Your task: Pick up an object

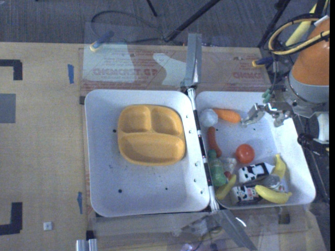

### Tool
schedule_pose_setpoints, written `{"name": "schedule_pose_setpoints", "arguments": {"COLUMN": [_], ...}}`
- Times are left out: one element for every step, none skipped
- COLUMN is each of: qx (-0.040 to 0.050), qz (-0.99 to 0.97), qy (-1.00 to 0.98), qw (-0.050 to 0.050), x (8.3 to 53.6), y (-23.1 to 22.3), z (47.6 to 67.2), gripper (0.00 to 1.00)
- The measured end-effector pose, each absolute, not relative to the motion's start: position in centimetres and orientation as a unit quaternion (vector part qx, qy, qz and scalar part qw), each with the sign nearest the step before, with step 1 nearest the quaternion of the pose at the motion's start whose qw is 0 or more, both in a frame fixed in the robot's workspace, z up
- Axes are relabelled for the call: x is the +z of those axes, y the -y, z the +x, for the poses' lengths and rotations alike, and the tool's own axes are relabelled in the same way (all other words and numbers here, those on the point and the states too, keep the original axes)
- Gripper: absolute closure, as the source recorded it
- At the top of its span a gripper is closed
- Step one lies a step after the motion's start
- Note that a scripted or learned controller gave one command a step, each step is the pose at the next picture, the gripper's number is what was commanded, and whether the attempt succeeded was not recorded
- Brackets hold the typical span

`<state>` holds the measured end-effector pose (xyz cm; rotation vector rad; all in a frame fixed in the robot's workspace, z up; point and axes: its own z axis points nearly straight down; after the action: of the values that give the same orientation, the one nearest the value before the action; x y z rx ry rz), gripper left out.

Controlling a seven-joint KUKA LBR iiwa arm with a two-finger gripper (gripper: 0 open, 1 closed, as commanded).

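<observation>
Bench with two white bins; left bin [104,192] holding yellow divided tray [152,134]. Approaching stage: gripper [264,111] hovering over right bin [298,140], fingers apparently spread and holding nothing, though blurred. Carrot [227,115] lying just beside fingertips; tomato [244,153] nearer the middle. Next: lowering, straddling carrot, then closing.

- a pale wooden bench [42,156] carries everything.
- two shallow white bins sit on it side by side, touching: the left bin [104,192] and the right bin [298,156].
- blue tape strips [70,73] and black corner marks [13,69] lie on the bench's left part.
</observation>
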<state>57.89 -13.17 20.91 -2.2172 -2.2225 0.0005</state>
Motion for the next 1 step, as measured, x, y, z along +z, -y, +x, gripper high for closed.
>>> {"name": "schedule_pose_setpoints", "arguments": {"qx": [-0.0012], "qz": [-0.732], "qy": [0.681], "qw": [-0.002], "x": [8.63], "y": [12.21], "z": [63.55], "gripper": [0.0]}}
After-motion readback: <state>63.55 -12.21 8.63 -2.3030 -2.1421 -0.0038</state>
